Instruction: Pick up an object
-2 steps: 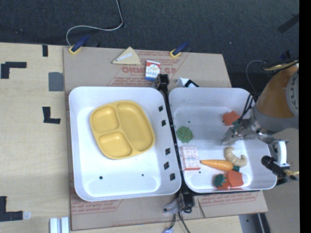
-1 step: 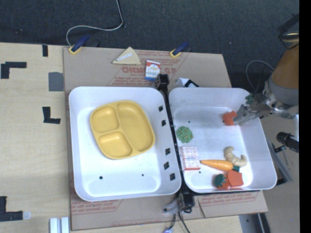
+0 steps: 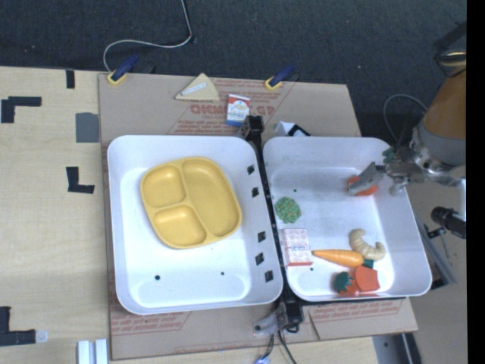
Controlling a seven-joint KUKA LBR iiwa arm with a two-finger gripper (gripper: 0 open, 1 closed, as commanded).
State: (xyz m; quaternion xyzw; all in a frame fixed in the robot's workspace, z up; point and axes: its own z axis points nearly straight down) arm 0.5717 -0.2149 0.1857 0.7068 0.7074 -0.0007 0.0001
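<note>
Left bin point(image 3: 129, 203): it carries a yellow divided plate point(image 3: 189, 202) with three compartments, lying toward the bin's upper middle.
Bench behind the bins: a small red and white carton point(image 3: 238, 110) stands near the bins' shared edge, with a pale wedge-shaped piece point(image 3: 198, 89) to its left.
Right bin point(image 3: 326, 180): this is where the loose things lie, along its left side and lower part.
Green piece point(image 3: 288, 209): a small round leafy thing close to the left wall of the right bin.
Packet point(image 3: 295, 246): a flat white and red packet just below the green piece.
Carrot point(image 3: 339, 257): it lies in the lower part of the bin, long axis roughly left to right, tip pointing left, touching or just beside the packet.
Pale curled piece point(image 3: 367, 243): it sits just above the carrot's thick end.
Red piece point(image 3: 361, 280): it lies at the bin's lower right, just below the carrot, with a bit of green at its left.
Orange-red piece point(image 3: 363, 189): a small thing at the upper right of the bin, directly at the fingertips; I cannot tell whether it is pinched or merely touched.
Gripper point(image 3: 362, 182): it reaches in from the right, low over the bin's upper right; whether it is spread or pressed together cannot be told.
Key relation: the orange-red piece is the nearest thing, right at the gripper's tip, while the carrot cluster lies well below it, toward the bin's near edge.
</note>
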